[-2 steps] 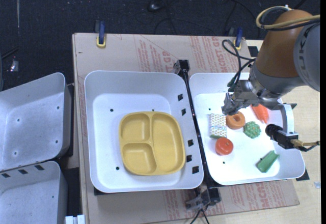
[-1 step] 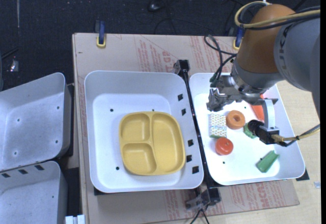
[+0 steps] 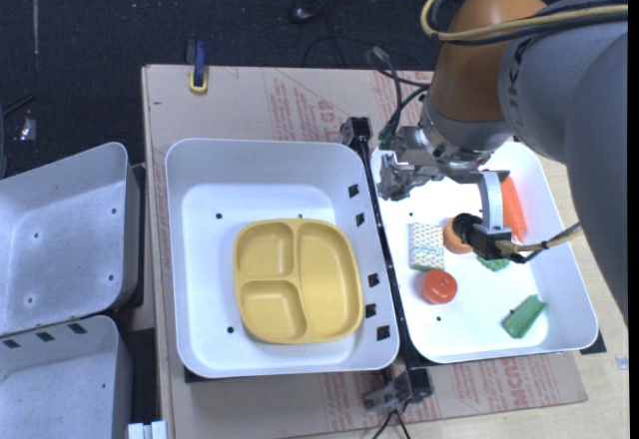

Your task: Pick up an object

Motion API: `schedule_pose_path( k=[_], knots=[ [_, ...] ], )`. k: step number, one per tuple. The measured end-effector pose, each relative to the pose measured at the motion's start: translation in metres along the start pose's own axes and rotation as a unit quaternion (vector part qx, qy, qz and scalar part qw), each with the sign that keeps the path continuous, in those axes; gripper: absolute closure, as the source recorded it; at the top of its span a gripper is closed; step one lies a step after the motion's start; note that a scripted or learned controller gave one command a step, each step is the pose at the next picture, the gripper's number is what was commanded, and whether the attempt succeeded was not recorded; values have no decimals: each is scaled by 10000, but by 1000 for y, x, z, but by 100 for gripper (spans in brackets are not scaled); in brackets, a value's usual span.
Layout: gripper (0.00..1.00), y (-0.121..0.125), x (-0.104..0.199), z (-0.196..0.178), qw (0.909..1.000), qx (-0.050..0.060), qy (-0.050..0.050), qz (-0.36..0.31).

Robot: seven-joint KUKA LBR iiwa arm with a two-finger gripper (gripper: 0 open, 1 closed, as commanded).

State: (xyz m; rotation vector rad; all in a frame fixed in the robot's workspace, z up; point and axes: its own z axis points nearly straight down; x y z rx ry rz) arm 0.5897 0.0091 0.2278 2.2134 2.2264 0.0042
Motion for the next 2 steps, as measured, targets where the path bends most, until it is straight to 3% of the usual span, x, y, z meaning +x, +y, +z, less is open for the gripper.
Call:
schedule_pose_path(
  k=[1,2],
  knots=[
    [100,31,47,4,10000,-1,3,-5],
    [0,29,43,4,10000,14,-5,15]
  ],
)
